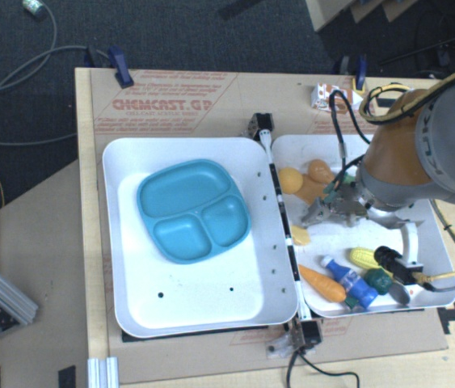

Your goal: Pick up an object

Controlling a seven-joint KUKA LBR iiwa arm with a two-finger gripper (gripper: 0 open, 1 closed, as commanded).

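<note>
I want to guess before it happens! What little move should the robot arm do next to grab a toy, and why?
Probably lower a bit further. The gripper sits low in the right bin, just beside the round orange and yellow toys, and I can't see anything between its fingers. Those toys are the nearest; the carrot and corn lie farther off.

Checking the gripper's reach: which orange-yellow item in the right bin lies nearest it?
The pale orange piece at the bin's top, beside the gripper; the carrot lies farther down.
</note>
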